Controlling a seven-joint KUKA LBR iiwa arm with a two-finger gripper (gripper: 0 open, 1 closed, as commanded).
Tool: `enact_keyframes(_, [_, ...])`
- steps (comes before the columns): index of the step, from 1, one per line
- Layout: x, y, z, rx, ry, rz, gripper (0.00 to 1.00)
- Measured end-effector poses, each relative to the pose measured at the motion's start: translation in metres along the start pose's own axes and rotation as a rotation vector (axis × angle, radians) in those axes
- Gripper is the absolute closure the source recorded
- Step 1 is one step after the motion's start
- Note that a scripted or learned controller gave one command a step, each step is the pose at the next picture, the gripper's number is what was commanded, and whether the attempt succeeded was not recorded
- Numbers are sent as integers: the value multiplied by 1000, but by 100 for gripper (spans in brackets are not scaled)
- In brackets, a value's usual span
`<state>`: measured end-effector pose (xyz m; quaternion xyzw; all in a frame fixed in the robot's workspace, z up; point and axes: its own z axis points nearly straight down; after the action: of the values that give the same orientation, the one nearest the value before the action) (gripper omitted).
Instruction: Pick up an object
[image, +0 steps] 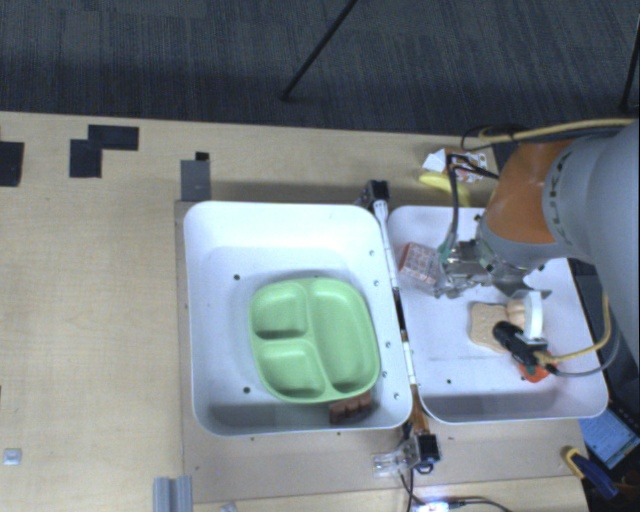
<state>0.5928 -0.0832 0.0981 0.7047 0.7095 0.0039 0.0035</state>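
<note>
Gripper (458, 272) low in right bin (570, 400), finger state can't tell. Clear packet (418, 262) beside it; tan sponge (487, 325) near. Glossy green three-compartment plate (313, 338) in left bin (215, 300).

From here I can't make out the jaws beneath the arm (560, 200). A brown object (350, 408) hides mostly under the green plate (313, 337), beside which the arm runs off-frame.
</note>
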Motion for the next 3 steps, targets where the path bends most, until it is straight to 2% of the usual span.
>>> enact_keyframes(1, [0, 0, 0, 0, 0, 0, 0])
enact_keyframes(2, [-7, -52, 11, 3, -2, 4, 0])
enact_keyframes(3, [-6, -50, -1, -2, -1, 3, 100])
